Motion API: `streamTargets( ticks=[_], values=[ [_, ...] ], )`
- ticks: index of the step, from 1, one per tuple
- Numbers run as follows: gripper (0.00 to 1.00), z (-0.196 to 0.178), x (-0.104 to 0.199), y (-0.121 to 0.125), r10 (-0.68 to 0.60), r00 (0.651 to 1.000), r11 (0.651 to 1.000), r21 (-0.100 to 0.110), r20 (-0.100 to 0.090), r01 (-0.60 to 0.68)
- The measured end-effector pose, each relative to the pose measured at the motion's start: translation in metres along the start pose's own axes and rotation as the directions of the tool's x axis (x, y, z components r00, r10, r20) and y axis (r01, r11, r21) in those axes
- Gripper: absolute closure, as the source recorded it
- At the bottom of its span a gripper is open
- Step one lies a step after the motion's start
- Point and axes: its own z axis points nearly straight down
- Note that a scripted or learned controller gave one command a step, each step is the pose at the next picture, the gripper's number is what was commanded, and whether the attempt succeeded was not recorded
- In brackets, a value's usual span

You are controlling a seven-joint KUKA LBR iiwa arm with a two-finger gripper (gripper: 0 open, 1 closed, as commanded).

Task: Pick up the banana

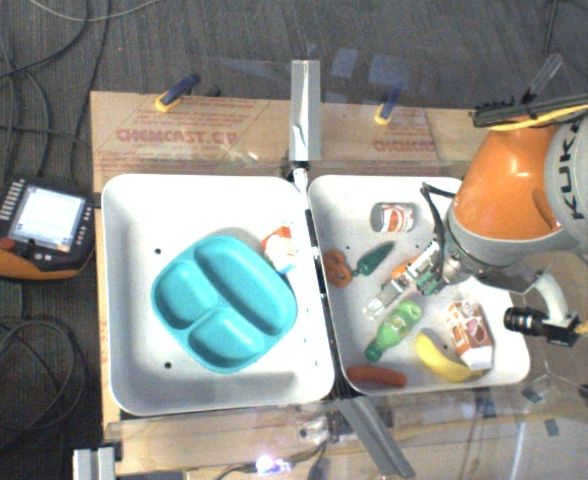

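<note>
The yellow banana lies near the front edge of the right bin, tucked against a small carton. A green bottle sits just left of the banana. My gripper hangs over the middle of the right bin, up and to the left of the banana and apart from it. The grey arm with its orange band comes in from the right and covers the bin's far right corner.
The right bin also holds a red-labelled can, a green pepper, a brown ring and a sausage. In the left bin lie a blue divided tray and a small orange-white toy.
</note>
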Motion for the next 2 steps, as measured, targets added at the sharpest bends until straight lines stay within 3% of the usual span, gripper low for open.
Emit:
streamTargets(
  ticks=[1,2],
  values=[
    [0.00,0.094,-0.031,-0.048,0.145,0.989,0.989,-0.008,0.003,-0.145],
    [0.00,0.011,-0.040,-0.027,0.087,0.996,0.996,0.001,0.000,-0.087]
  ],
)
